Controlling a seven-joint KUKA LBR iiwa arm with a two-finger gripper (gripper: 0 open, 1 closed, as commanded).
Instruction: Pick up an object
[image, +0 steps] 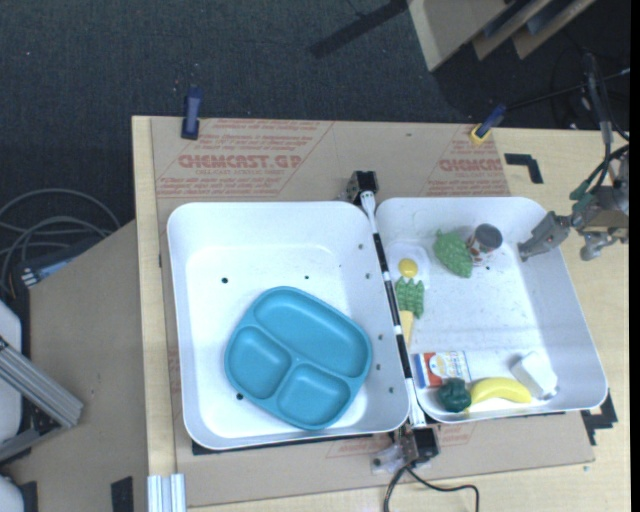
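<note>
Near edge of the right bin (560, 300): a banana (500, 391) lies along the front wall, a dark green rounded item (455, 395) touching its left end, a small white block (536, 374) just beside its right end. Behind the green item, a small red, white and blue carton (441, 366) lies flat against the divider side.

Left bin (200, 300): one blue three-compartment plate (297, 356), flat, sitting toward the front.

Right bin, far half: a green leafy toy (454, 252) with a grey cylinder (487, 238) just beside it on the right. Nearer the divider, a small yellow piece (408, 268) and directly in front of it a green knobbly toy (410, 296).

Both bins rest side by side on a cardboard-covered tabletop (300, 155) with red printed lettering.

Hand (546, 236): at the right rim of the right bin, near the far corner, apart from all objects; the grey cylinder is the closest item. Nothing visible between the fingers. Cannot tell whether the fingers are spread or closed: too small and seen at a slant.
</note>
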